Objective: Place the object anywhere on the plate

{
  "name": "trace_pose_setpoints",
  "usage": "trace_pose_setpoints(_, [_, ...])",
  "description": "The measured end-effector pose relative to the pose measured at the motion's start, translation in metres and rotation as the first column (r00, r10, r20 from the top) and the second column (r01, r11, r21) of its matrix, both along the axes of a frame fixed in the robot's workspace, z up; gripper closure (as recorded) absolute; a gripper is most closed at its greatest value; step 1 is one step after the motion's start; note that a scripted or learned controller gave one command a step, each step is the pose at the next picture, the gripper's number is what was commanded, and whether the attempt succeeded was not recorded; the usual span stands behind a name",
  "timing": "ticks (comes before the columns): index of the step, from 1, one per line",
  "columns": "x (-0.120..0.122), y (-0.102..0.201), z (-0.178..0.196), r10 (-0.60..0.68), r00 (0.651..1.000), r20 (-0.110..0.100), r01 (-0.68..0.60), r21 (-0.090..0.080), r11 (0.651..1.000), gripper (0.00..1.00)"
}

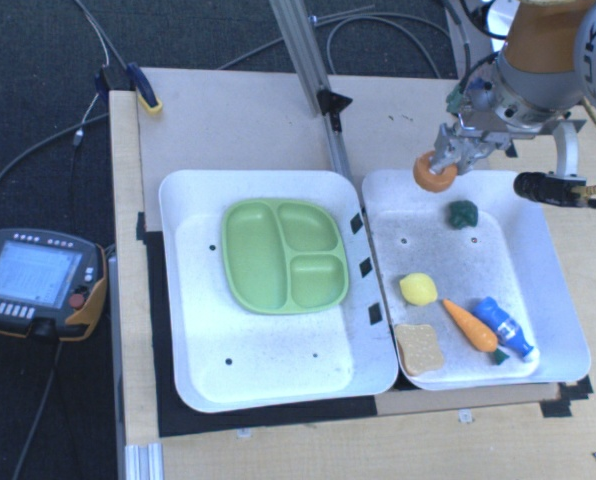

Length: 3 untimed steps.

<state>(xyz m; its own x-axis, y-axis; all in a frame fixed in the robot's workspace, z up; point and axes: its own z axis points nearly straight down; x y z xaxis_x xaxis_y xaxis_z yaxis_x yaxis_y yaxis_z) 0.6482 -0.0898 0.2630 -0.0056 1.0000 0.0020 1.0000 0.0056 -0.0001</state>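
Beige bench point(238, 118), green plate point(284, 255) in left bin point(193, 368); jaws point(448, 163) clamped on orange object point(434, 175).

plate point(283, 256) unobstructed, metal pole point(308, 63) behind

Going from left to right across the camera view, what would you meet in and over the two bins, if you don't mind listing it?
Green plate in the left bin → yellow lemon → orange round piece between the gripper fingers → dark green item → blue bottle. The bread and carrot overlap others' positions, so I left them out.
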Motion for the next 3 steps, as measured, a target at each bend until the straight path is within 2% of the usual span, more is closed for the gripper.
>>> trace_pose_setpoints(1, [-0.006, 0.059, -0.015, 0.001, 1.0, -0.003, -0.001, 0.001, 1.0, 1.0])
trace_pose_setpoints(2, [-0.007, 0.105, -0.022, 0.0, 1.0, -0.003, 0.0, 0.0, 1.0, 1.0])
trace_pose_setpoints(3, [-0.022, 0.165, -0.028, 0.001, 1.0, -0.004, -0.001, 0.001, 1.0, 1.0])
